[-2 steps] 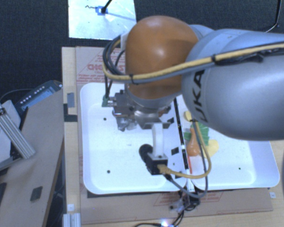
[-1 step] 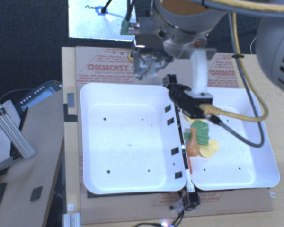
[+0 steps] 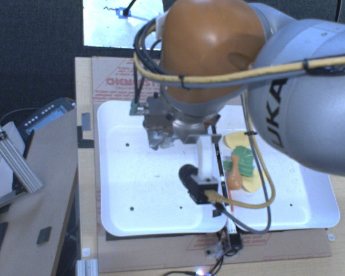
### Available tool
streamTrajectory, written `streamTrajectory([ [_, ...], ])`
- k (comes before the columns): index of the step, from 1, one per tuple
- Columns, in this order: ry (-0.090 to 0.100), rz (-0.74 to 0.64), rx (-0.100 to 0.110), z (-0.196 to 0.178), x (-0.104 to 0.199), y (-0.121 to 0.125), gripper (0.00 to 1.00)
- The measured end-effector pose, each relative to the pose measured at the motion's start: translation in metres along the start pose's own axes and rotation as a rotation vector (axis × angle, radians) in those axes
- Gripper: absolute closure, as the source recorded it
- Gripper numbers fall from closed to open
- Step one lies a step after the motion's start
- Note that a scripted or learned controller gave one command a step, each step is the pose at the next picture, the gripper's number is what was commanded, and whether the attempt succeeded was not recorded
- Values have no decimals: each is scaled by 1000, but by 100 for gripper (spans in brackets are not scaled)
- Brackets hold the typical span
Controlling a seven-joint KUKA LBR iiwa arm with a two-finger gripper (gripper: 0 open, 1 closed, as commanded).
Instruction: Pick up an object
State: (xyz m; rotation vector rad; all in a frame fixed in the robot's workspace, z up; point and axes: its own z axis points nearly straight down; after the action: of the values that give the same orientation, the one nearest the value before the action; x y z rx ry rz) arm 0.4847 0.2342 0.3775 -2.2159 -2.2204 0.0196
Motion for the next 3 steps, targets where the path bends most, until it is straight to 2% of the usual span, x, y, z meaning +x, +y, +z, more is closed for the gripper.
streamTrajectory([
  [1, 13, -2, -26, -129, -1, 1, 100],
  [2, 7, 3, -19, -160, -17, 61, 100],
  [3, 1, -3, 1, -26, 1, 34, 100],
])
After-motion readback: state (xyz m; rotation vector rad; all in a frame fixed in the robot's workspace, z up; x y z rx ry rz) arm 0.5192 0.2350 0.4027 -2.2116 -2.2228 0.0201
